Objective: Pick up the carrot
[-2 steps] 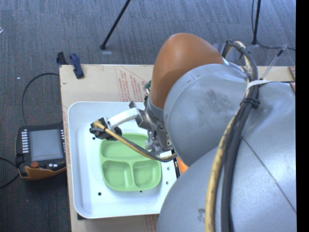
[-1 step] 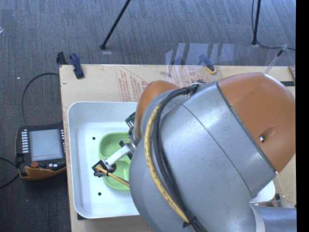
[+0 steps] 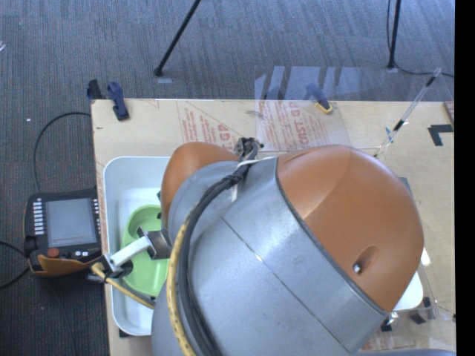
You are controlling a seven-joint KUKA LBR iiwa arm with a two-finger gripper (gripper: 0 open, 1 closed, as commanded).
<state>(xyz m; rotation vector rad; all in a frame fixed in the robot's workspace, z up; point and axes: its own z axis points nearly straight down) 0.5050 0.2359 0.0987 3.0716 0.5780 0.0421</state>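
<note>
Grey-orange arm [image 3: 297, 258], green bowl [image 3: 148, 269]

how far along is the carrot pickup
Done: the arm has reached over the left bin. In hand: its body blocks most of the bin, so the grasp cannot be judged. A green object lies in the bin. Left: no carrot can be seen lifted, so the pick looks unfinished.

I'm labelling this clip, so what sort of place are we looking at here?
Probably a robotics lab or test cell. A large grey and orange arm reaches over a white bin on a board bench, with a teach pendant on grey carpet and tripod legs behind.
</note>
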